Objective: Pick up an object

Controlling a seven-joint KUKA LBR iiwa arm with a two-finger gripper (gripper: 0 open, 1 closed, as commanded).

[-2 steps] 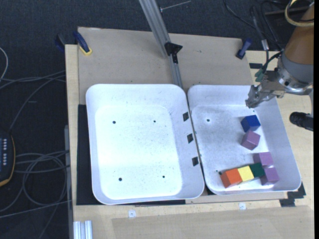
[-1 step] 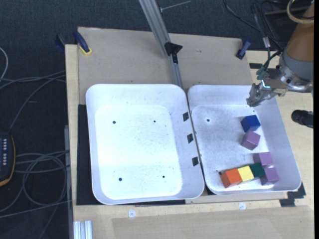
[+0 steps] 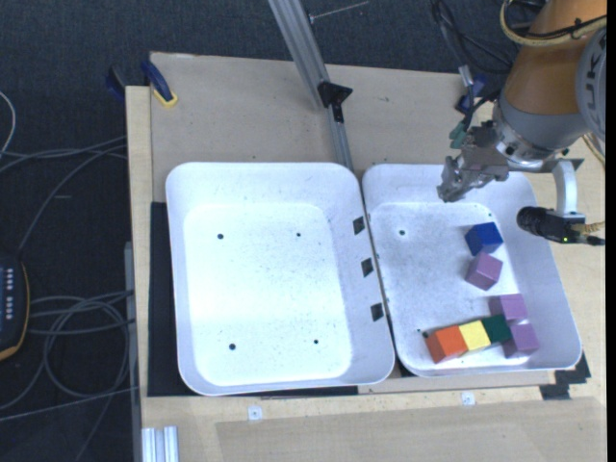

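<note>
Hovering over the right bin (image 3: 553, 287), the pincer (image 3: 454, 189), grip state unclear, hangs apart from the blue cube (image 3: 483, 237).

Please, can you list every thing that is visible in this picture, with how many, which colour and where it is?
left bin: 1, white, left half of the bench
right bin: 1, white, beside the left bin
blue block: 1, blue, right bin, upper right
purple blocks: 3, purple, one below the blue block, two near the bottom right corner
row of blocks: 1, orange, yellow, green, right bin near the bottom edge
clamp: 1, blue and yellow, bench top left corner
gripper: 1, grey, over the right bin's top edge
</note>
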